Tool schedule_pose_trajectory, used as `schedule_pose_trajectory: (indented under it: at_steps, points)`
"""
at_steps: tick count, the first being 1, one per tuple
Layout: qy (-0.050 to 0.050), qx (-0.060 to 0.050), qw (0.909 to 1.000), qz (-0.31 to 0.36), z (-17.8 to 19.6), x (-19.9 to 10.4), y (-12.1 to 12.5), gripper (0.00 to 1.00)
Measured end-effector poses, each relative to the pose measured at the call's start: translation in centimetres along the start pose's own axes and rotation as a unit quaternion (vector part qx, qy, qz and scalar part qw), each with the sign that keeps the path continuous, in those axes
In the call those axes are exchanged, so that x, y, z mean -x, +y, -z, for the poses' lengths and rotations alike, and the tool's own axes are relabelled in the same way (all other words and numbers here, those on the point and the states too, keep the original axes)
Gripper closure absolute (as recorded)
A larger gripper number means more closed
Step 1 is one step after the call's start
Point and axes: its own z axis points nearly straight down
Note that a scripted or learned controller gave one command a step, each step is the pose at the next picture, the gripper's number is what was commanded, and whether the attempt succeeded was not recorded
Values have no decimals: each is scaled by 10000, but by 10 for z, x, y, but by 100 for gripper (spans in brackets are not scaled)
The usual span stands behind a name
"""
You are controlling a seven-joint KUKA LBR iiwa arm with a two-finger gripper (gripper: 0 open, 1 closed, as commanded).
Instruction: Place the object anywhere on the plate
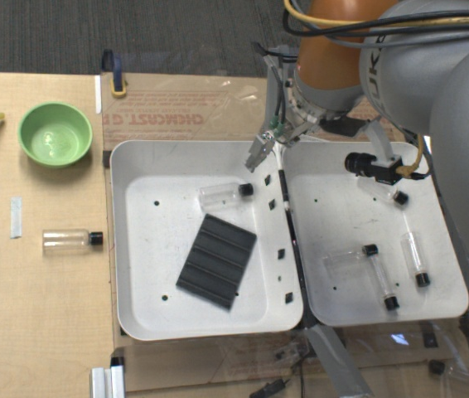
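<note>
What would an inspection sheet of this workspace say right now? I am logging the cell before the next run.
Surface: two shallow white bins, left bin and right bin, on a wooden bench.
Job's things: dark grey ribbed rectangular plate lying flat in the left bin; a clear plastic vial with black cap lies just above it, apart from it.
Clutter: three clear black-capped vials in the right bin; one more on the bench; green bowl.
Grippers: gripper over the left bin's far right corner, holding nothing.
Cables: yellow and black cables loop round the orange band.
Surroundings: dark carpet.
</note>
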Motion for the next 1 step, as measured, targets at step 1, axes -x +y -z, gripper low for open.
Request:
schedule_pose_trajectory:
  at_steps: [1]
  points:
    - [0, 0, 10000, 0, 0, 0, 0, 0]
